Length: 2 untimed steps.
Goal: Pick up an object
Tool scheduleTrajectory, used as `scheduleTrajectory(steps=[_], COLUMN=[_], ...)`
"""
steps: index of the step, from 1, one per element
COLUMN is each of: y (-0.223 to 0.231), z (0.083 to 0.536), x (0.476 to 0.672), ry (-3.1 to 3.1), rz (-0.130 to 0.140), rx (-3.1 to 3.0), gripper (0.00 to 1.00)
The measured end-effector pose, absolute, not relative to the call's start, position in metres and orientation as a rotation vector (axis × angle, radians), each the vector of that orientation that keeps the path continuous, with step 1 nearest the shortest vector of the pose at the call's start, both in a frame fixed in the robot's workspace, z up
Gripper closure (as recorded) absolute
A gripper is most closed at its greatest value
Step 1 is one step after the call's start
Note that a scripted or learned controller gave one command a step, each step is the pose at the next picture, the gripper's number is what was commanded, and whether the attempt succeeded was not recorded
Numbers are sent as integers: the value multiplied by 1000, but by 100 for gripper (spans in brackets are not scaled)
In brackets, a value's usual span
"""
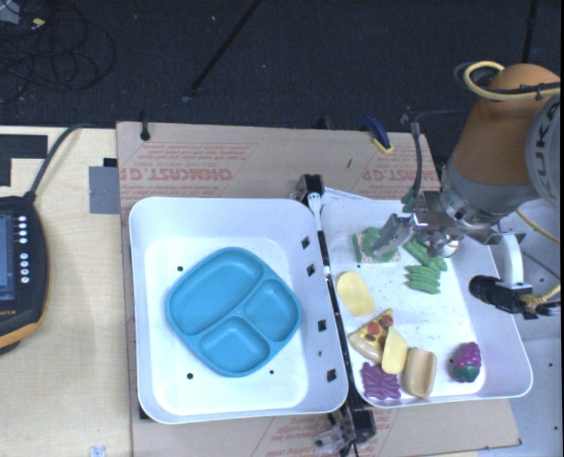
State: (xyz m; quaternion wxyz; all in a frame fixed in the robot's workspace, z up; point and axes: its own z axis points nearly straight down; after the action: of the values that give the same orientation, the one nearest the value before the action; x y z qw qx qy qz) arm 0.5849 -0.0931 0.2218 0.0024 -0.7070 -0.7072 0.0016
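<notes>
**Gripper low over the greens in the right bin**

The likeliest target is the green toy [425, 276], a pea-pod-like piece lying in the upper part of the right bin [496, 346], just beside another green piece [368, 246] nearer the divider. The gripper [417, 236] hangs right above these greens, close to the bin floor; whether its fingers are apart or closed I cannot tell, and nothing is visibly held between them. Judging by that low stance, the arm is lining up for a grasp, not carrying anything away.

The other toys sit clustered toward the bin's near edge: a yellow piece [355, 293], a pizza slice [372, 334], a bread roll [418, 371], purple grapes [380, 383] and a purple-and-green item [466, 361]. They lie well apart from the gripper, so they should not hinder a pick among the greens.

The left bin [158, 246] holds a blue divided plate [232, 309], lying flat. A tablet [1, 265] rests on the bench at far left.
</notes>
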Motion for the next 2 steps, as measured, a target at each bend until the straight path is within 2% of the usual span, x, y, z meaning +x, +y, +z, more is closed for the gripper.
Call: scheduleTrajectory(steps=[1, 2], y=[-119, -111], z=[80, 86], x=[627, 644], ry=[-2215, -2222], rz=[5, 2], rx=[-2217, -2218], gripper=[0, 0])
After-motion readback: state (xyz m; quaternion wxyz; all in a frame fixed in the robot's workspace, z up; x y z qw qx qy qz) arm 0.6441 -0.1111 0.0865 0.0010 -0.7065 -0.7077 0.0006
